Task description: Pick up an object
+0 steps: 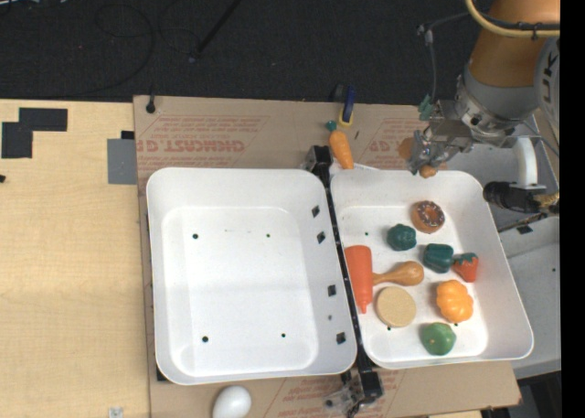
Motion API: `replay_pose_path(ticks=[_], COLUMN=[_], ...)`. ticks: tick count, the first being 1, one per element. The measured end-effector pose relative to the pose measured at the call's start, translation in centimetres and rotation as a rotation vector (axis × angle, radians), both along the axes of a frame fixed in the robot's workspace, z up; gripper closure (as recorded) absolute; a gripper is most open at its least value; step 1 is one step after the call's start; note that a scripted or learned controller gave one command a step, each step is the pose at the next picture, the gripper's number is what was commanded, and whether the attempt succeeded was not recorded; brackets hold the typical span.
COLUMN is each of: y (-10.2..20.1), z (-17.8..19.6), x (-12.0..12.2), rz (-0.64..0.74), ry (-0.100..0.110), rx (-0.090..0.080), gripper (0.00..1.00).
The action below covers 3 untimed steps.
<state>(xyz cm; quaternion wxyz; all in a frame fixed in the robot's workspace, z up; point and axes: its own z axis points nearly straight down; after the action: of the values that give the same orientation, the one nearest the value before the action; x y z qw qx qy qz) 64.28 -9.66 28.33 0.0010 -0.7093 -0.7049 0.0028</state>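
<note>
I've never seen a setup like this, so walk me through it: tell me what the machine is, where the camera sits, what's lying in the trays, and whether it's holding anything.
This is one robot arm, grey with an orange band, reaching in from the right. One camera looks down at a slant on two shallow white bins.

The right bin holds toy food: an orange carrot, a round tan disc, a doughnut, plus green and orange pieces. The left bin sits beside it.

The gripper hangs over the right bin's far edge. A small orange bit shows at its tip, but I cannot tell whether it is gripped.
</note>
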Motion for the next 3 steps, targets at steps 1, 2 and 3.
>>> replay_pose_path(ticks=[1, 2, 3], y=[-2.1, 3.3, -3.2], z=[-17.3, -9.1, -4.5], x=[-0.4, 0.3, 0.1], rz=[0.005, 0.012, 0.003], ry=[0.012, -0.010, -0.007], rx=[0.004, 0.004, 0.000], gripper=[1.00, 1.00, 1.00])
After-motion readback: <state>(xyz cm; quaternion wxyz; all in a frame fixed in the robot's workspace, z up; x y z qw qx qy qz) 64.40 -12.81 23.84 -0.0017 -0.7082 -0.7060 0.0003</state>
